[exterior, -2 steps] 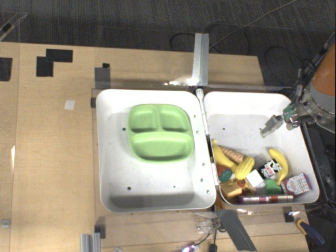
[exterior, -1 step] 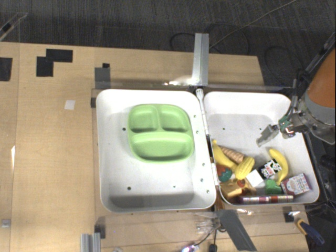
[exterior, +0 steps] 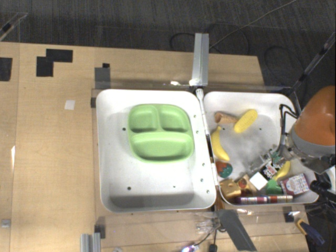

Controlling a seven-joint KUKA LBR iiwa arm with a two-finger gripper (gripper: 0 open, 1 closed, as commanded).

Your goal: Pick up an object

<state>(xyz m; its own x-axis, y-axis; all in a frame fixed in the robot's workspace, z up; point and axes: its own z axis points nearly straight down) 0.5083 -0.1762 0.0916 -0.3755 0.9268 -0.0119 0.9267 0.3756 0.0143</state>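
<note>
Nearest the camera, along the front wall of the right bin: a dark marker lying flat, a brown block at the front-left corner, a white cube, a green piece and a red-and-white packet, all crowded and touching or nearly so. Just behind, by the left wall: a small red-and-green item, type not determinable.

Arm entering from the right, orange band above the wrist, over the right side of the right bin. Gripper lowered into the clutter, just beside a small yellow item and the white cube. State of the fingers: cannot tell; tips lost among the objects. Nothing confirmed between them.

Further back in the same bin: a banana along the left wall, a yellow corn cob tilted, touching a tan cork-like piece.

Left bin, just beside the right bin: a green divided plate, three compartments, lying flat near centre.

Both bins resting on a light wooden tabletop, with black marks toward its far-left part. A metal bracket at the far junction of the bins. Beyond the tabletop: dark carpet crossed by cables.
</note>
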